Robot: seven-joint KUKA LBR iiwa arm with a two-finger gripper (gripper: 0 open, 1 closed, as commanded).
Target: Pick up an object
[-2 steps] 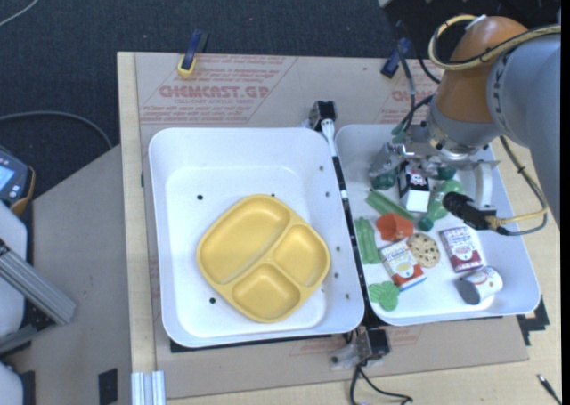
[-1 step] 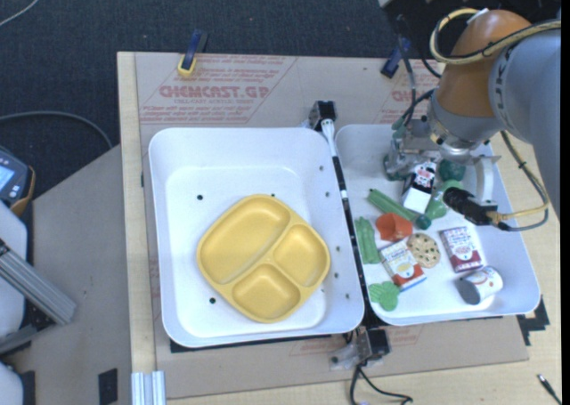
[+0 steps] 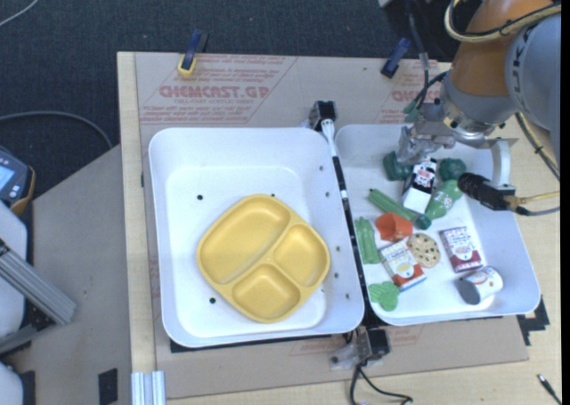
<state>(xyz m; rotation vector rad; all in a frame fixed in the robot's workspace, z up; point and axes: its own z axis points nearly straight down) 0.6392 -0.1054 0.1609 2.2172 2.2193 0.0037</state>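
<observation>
My gripper (image 3: 415, 156) hangs low over the far end of the right bin (image 3: 521, 256), reaching in from the upper right. It is right above a dark green toy (image 3: 397, 165) and a small black and white carton (image 3: 419, 182). Just to the right lie a second dark green piece (image 3: 451, 167) and a light green bottle (image 3: 443, 199). I see nothing lifted off the bin floor.
Nearer the front of the right bin lie a green pod (image 3: 386, 200), an orange piece (image 3: 392, 225), a cookie (image 3: 426, 250), two red and white packets (image 3: 401, 263) (image 3: 461, 247) and a grey cup (image 3: 479, 287). The left bin (image 3: 178, 163) holds a yellow divided plate (image 3: 263, 256).
</observation>
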